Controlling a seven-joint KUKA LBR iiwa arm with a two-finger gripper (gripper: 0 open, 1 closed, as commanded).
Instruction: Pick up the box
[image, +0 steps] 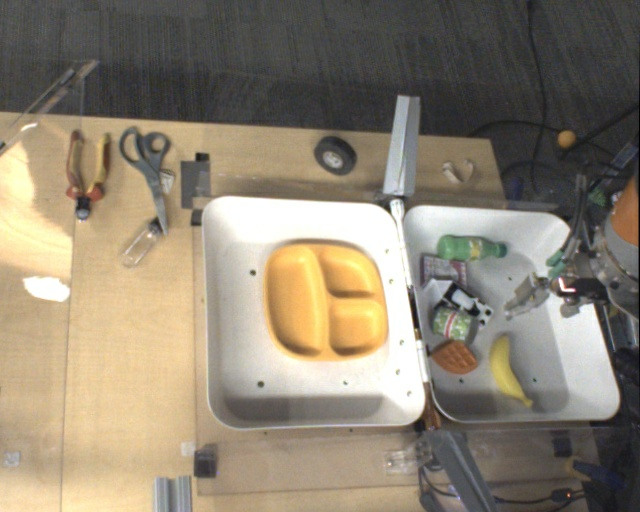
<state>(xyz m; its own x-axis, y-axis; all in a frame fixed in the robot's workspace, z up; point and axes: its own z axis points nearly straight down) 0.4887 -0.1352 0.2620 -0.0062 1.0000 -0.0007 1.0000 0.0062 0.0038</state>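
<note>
Gripper (547, 298) low over the right bin (585, 400), above bare white floor near its right side, jaws apart with nothing between them. Small black-and-white box (464, 302) left of the gripper, near but apart from it, in the bin's left half, touching the top of a green-labelled can (451, 324). Green bottle (470, 246) on its side near the far wall, a greyish packet (438, 268) just below it. Red waffle-like piece (456, 358) and banana (508, 371) toward the near wall. Yellow divided tray (326, 299) in the left bin (230, 300).
</note>
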